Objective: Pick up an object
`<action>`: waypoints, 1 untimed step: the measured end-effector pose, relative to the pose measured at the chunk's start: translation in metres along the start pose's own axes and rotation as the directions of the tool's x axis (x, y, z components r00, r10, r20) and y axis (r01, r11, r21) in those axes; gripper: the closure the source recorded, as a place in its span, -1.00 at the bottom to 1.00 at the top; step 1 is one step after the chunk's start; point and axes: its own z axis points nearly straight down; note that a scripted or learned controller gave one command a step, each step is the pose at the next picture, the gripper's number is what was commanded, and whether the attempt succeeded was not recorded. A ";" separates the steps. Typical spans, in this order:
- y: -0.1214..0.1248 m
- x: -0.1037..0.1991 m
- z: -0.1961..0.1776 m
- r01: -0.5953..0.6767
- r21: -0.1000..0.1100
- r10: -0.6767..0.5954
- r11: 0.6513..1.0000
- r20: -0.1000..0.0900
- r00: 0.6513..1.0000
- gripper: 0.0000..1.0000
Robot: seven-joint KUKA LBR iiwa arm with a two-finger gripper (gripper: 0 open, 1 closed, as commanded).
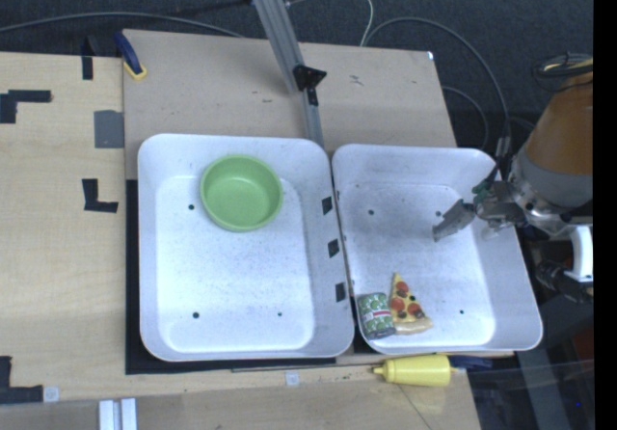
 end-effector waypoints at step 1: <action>-0.011 0.002 0.051 -0.001 0.001 0.001 1.000 -0.001 1.000 -1.00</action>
